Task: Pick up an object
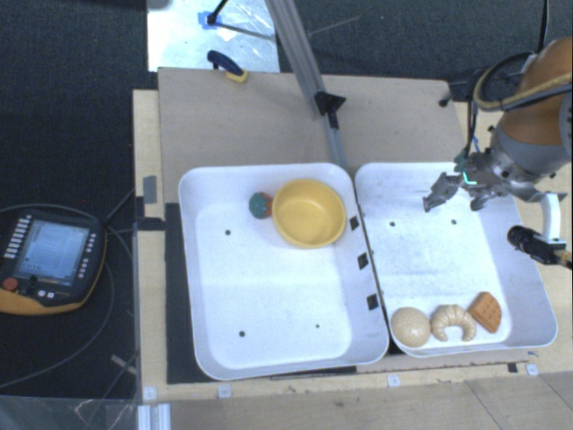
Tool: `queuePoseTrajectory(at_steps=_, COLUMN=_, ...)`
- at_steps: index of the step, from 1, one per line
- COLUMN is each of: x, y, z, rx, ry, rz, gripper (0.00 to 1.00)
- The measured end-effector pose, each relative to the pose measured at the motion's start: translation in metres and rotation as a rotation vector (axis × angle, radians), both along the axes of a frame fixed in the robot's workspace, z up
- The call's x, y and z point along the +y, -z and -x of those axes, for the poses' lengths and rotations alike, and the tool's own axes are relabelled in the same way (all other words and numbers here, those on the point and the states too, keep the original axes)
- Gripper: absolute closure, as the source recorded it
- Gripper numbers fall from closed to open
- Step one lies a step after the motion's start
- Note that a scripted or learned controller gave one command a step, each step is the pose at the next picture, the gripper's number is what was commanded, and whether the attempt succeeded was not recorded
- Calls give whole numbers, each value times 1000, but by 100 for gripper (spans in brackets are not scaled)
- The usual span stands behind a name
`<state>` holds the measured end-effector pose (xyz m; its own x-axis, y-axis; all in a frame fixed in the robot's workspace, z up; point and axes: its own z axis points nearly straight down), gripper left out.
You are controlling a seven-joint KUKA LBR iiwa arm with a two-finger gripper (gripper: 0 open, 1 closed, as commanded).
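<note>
the step in hand looks like the approach — nothing has been picked, and the two-finger gripper (457, 195) hangs over the upper part of the right-hand shallow white bin (421, 240), above bare bin floor. its two dark fingers are splayed apart with nothing between them, so the claw is released and carrying nothing.

the likeliest targets lie in a row at the near edge of that same bin, well apart from the gripper: a pale round bun-like ball (411, 326) at the left, a curled cream croissant-shaped piece (454, 322) just beside it, and a small orange-brown waffle-like square (486, 311) at the right, close to or touching the croissant shape. in the left-hand white bin (269, 321) sit a yellow plastic bowl (309, 213) and, touching its left side, a small teal-and-red ball-like object (260, 205), too small to make out clearly.

my judgement: the next move calls for travelling toward the near edge of the right bin, settling on one piece, lining the open fingers either side of it and coming down — the tight row leaves little room for a finger between neighbours, and the bin wall is close.

the grey arm with its orange band (542, 106) enters from the right, wrist bent so the gripper points down and leftward over the bin.
</note>
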<state>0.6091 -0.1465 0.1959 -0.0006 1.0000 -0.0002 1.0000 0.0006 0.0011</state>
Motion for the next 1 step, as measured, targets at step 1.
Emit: queuePoseTrajectory(at_steps=1, x=0, y=0, z=0, rx=0, ry=0, rz=0, gripper=0)
